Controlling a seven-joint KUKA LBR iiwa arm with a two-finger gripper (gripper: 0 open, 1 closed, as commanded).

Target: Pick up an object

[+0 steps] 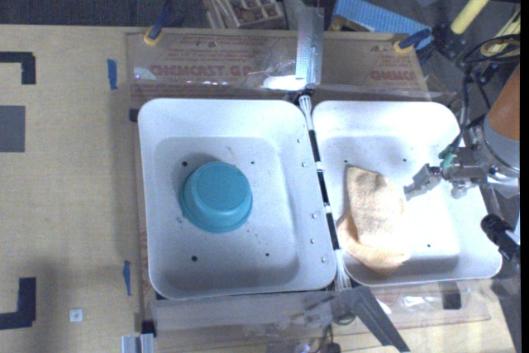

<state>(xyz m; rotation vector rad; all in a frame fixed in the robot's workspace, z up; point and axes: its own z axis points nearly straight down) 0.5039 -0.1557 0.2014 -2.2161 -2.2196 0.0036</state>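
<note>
Blue bowl upturned in left bin, tan cloth in right bin, pincer just beside cloth

Teal-blue upturned bowl seen in the white left bin, tan-and-cream cloth in the white right bin, grey gripper with a green mark, pale wood-toned bench marked by black and blue tape.
</note>
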